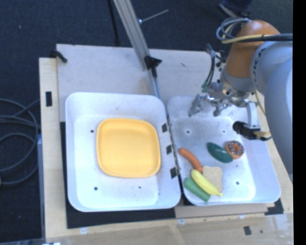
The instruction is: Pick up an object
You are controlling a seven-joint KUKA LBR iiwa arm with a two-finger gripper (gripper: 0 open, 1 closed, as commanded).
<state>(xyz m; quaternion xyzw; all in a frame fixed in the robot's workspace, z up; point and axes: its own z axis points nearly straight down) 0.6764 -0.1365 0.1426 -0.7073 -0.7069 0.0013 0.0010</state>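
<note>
While my claw [208, 106] hung open over the right bin [262, 188], the carrot [190, 158] inside lay diagonally, upper-left to lower-right; the left bin [79, 137] held a yellow plate [128, 147].

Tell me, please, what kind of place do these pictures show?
Probably a robot laboratory for grasping tests: a bench with two white bins, toy food such as a banana and a carrot, and loose cables on dark carpet.

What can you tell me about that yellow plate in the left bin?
The yellow plate is a rounded square with a raised rim and a smooth, plastic-looking surface. It lies flat, right way up, with nothing on it, near the middle of the left bin. It touches the bin's floor alone. The gripper hangs over the other bin, well away from it.
</note>
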